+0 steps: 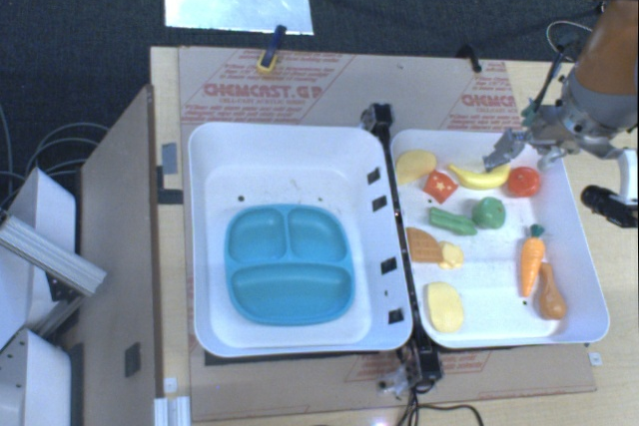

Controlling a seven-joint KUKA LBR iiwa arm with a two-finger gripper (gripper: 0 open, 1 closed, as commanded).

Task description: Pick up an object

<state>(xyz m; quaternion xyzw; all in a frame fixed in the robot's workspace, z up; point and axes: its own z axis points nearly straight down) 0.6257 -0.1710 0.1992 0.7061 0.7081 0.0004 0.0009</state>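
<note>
The right white bin [574, 244] holds several toy foods. At its far end a yellow banana [479, 177] lies between a red pepper piece [440, 185] and a red tomato [523, 181]. A yellow lemon-like piece [416, 165] lies to their left. Nearer the middle are a green round piece [488, 212] and a green cucumber [451, 221]. An orange carrot [531, 259] and a brown pear-shaped piece [550, 292] lie at the right. My gripper [521, 155] hangs over the bin's far right corner, just above the banana and tomato, with nothing seen in it.
The left white bin [215, 214] holds a blue divided plate [290, 264]. A tan wedge [424, 245], a small yellow bit [452, 256] and a yellow potato-like piece [444, 306] lie near the right bin's left wall. Black clips [384, 205] line the divider between the bins.
</note>
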